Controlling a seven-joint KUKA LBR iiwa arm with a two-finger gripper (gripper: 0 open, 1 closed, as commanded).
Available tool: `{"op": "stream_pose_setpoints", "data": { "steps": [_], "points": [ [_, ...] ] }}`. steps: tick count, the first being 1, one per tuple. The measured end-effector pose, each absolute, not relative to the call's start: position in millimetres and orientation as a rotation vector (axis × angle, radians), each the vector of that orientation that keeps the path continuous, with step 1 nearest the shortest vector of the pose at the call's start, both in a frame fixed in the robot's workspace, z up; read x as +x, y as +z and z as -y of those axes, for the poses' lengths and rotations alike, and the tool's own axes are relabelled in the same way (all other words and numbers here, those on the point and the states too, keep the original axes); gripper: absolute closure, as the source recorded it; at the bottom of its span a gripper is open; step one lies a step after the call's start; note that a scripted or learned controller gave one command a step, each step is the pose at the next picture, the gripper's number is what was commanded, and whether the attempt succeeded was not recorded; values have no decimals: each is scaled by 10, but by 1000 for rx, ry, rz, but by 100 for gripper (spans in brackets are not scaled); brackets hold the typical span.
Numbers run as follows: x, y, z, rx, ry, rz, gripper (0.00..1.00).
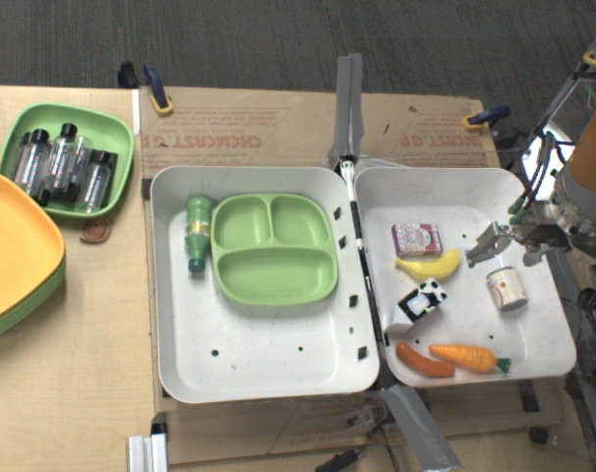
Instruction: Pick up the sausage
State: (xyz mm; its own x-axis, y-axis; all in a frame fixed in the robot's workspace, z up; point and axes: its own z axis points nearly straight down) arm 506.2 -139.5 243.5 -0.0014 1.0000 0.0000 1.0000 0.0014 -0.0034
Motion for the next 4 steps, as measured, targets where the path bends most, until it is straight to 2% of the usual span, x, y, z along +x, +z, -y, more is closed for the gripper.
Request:
{"op": "stream_pose_setpoints", "data": {
  "steps": [1, 2, 3, 4],
  "points": [
    [4765, 1318, 1901, -2518, 4, 1874, 0],
    [4763, 903, 1524, -2496, 4, 1901, 0],
    [4759, 987, 1535, -2500, 6, 1895, 100],
    [4767, 908, 2113, -2349, 2, 2084, 100]
  ]
}}
